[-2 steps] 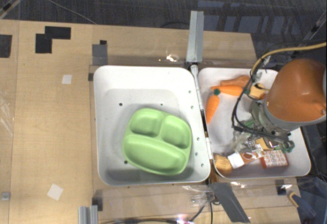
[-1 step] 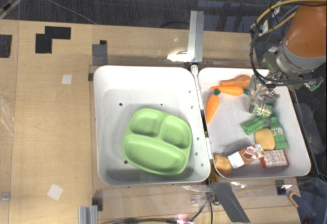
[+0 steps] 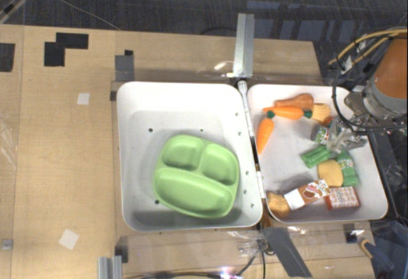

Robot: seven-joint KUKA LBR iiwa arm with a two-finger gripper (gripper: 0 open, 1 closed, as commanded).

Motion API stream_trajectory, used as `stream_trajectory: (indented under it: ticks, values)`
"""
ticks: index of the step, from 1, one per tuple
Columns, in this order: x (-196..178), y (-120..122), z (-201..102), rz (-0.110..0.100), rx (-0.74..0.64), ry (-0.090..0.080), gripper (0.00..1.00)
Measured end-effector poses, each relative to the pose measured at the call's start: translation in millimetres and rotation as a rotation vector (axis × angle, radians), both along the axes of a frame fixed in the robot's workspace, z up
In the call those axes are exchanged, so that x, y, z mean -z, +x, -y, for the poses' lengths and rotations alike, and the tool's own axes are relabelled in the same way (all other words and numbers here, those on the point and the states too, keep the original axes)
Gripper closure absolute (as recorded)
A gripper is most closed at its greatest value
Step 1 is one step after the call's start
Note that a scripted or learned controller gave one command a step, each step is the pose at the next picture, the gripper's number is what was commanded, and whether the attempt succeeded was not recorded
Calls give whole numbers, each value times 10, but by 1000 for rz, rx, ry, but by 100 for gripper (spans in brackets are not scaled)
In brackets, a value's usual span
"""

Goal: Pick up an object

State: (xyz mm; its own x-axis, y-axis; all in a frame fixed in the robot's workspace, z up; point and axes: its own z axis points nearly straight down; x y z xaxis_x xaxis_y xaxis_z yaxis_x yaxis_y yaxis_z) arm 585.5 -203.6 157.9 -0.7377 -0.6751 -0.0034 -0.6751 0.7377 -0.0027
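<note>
My gripper (image 3: 334, 138) hangs low over the right bin (image 3: 280, 163), reaching in from the right below the orange band of the arm (image 3: 390, 74). Directly under and beside it lie a green toy vegetable (image 3: 315, 157), a yellow round piece (image 3: 330, 172) and a small green box (image 3: 348, 170). Further left lie an orange carrot (image 3: 264, 133) and an orange squash-like toy (image 3: 292, 110), with a tan corn-like piece (image 3: 321, 112) beside it. I see nothing lifted off the bin floor.
A red box (image 3: 343, 197), a small bottle (image 3: 305, 194) and a bread-like piece (image 3: 277, 204) lie along the right bin's front edge. The left bin (image 3: 137, 144) holds a green divided plate (image 3: 196, 176). A metal post (image 3: 243, 42) stands behind the bins.
</note>
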Motion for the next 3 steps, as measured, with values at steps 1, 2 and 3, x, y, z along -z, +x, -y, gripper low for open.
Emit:
stream_trajectory:
  ticks: [1,2,3]
  values:
    - [-1011,-224,-477,15,154,-1,100]
    - [223,-364,-499,-1,-163,1,100]
    - [-852,12,35,14,-64,-5,100]
